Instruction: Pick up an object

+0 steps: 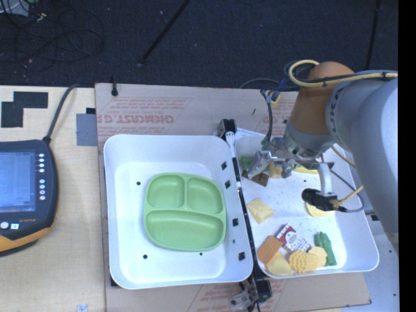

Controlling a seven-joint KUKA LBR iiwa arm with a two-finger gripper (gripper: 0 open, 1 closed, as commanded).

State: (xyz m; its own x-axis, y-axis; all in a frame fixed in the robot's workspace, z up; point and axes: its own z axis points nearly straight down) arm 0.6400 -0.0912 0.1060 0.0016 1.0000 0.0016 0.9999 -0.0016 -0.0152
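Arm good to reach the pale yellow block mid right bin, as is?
Probably yes. The yellow block lies alone on bare floor of the right bin, nothing on top or touching. The end effector is just above it in the same bin, near a brown piece.

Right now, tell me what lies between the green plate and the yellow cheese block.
In the camera view, the bins' two adjoining white walls separate green plate from cheese block.
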